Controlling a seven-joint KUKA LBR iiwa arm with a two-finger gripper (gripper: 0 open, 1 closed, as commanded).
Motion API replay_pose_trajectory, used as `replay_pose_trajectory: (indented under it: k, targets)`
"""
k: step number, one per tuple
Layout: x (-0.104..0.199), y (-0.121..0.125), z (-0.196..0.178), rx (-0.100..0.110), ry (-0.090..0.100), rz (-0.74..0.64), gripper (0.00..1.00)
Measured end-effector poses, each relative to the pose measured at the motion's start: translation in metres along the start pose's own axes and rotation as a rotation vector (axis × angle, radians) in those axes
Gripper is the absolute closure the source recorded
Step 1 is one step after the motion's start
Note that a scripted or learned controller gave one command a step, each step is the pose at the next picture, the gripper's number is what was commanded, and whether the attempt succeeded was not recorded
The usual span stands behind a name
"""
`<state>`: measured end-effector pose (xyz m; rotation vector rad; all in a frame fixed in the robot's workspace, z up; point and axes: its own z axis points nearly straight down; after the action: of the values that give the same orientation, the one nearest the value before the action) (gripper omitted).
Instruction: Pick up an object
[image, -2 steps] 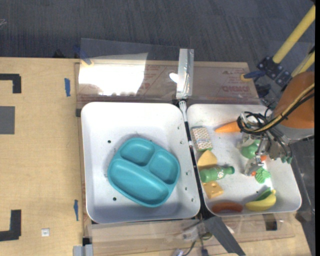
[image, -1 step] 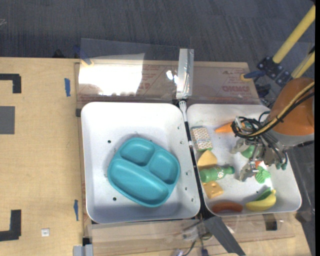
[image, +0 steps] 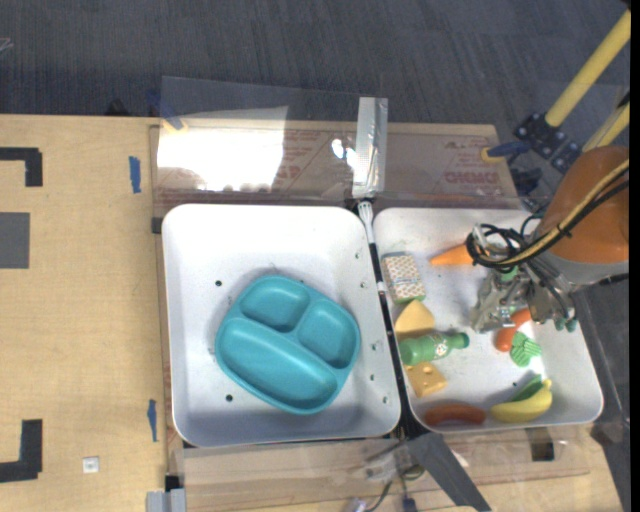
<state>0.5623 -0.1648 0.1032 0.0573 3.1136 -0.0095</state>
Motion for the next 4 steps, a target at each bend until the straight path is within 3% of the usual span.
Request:
replay_pose_trajectory:
  k: [1,2,3,4]
  targets:
    - [-0.081,-0.004,-0.129,-0.002,0.004,0.071,1.00]
    - [-0.049,-0.036,0.006,-0.005,0.015,-0.149,1.00]
    - [-0.048,-0.036,0.008,-0.007,0.019,-0.149,0.00]
    - [-0.051,-0.036,-0.005,-0.004,0.008,-0.149,1.00]
